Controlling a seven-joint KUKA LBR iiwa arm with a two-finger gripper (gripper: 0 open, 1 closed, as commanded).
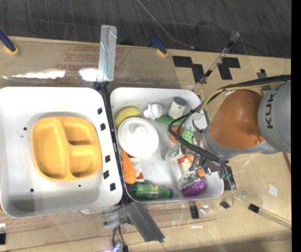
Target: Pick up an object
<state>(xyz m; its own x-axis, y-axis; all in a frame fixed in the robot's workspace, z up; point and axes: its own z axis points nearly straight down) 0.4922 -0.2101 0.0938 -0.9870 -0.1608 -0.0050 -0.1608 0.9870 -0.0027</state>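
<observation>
End effector point(192, 173) sat low in right bin point(155, 96), front right corner, over purple grapes point(194, 188) and clutter; grip state couldn't be told. Yellow divided tray point(66, 146) lay alone in left bin point(13, 140).

Arm bent low from the right, hand point(195, 173) seemingly pointing down.

A cardboard-brown worktop point(139, 62) sits on dark grey ribbed carpet point(50, 7) (a thin pale cable point(149, 12) trails across it); blue clamps point(6, 41) grip its far edge.
</observation>
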